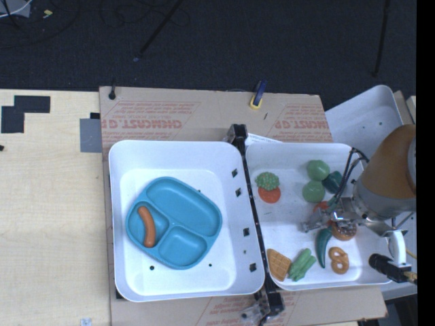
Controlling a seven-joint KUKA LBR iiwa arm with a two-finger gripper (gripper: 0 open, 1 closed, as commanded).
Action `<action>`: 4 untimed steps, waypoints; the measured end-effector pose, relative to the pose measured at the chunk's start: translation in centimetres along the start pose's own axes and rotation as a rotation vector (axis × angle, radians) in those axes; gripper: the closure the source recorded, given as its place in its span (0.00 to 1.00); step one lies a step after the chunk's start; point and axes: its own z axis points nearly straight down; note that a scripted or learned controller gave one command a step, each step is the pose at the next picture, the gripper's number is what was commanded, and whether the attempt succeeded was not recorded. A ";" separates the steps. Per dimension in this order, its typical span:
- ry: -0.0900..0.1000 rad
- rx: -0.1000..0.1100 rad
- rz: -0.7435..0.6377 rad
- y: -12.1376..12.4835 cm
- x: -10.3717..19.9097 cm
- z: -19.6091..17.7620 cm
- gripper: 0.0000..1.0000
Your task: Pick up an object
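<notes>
**Hand low in the right bin, over the pepper and the round brown piece**

The hand (331,221) is down inside the right bin (292,156), among the toy food in its lower right part. Its metal fingers are mixed up with the things beneath them, and I cannot tell how wide they stand or whether anything is between them.

The nearest things are a dark green pepper (323,239), touching or just below the hand on its near side, and a round brown piece (344,232) just beside it toward the arm. The pepper's long axis runs nearly up and down the view, tipped a little, from the hand toward the bin's near wall. A pretzel (337,259) lies just past them, nearer that wall.

Farther off, two green balls (315,180) sit up the bin from the hand, and a red and green strawberry-like toy (269,187) is well apart toward the divider. A waffle (278,263) and a leafy green piece (301,264) lie at the near wall.

My judgement is that the pepper or the brown piece is the target; a grip across the pepper's narrow width would suit it best.

The left bin (129,175) holds a blue tray (194,212) with a sausage (147,225).
</notes>
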 end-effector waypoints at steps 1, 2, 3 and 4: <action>-0.017 -0.015 0.008 0.2 -0.7 -1.4 1.00; -0.002 0.000 0.002 0.2 -0.8 -5.6 1.00; -0.003 -0.003 0.001 0.3 -2.0 -11.2 1.00; -0.002 0.000 -0.003 0.4 -2.0 -13.8 1.00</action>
